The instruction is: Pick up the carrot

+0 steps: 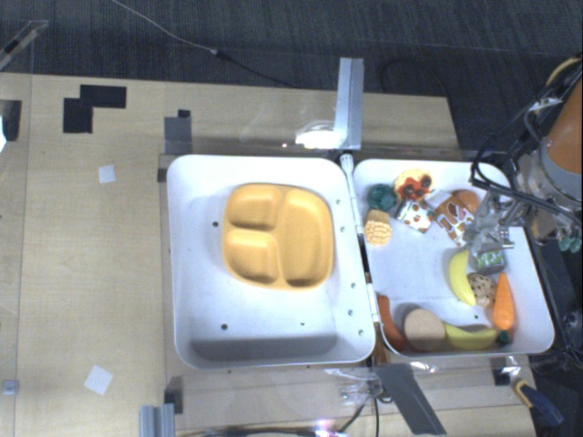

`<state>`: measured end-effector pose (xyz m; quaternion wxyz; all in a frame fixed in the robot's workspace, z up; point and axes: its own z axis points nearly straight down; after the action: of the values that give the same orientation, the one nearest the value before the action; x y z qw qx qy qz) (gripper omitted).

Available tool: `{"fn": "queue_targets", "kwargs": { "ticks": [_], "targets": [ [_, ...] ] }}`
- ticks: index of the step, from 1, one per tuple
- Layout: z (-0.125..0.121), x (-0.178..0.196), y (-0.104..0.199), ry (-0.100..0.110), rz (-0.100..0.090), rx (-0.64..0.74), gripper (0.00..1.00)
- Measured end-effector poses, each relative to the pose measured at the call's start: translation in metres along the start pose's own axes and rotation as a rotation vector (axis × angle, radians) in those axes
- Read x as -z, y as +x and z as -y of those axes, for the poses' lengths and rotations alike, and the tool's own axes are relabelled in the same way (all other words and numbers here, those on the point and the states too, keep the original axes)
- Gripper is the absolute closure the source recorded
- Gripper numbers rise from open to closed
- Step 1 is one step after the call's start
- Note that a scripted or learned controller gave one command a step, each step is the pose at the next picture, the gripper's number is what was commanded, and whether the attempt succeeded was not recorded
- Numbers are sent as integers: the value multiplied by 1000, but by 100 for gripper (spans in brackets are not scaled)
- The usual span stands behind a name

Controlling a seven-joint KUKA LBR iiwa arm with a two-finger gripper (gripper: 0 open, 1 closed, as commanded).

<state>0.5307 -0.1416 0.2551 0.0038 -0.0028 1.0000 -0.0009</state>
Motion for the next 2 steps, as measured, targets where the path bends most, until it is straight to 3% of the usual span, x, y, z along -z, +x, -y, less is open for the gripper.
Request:
{"fn": "queue_targets", "kwargs": {
  "ticks": [1, 2],
  "targets": [
    [63, -112, 31, -1, -6, -199, 0],
    [66, -156, 35, 5, 26, -288, 0]
  ]
}}
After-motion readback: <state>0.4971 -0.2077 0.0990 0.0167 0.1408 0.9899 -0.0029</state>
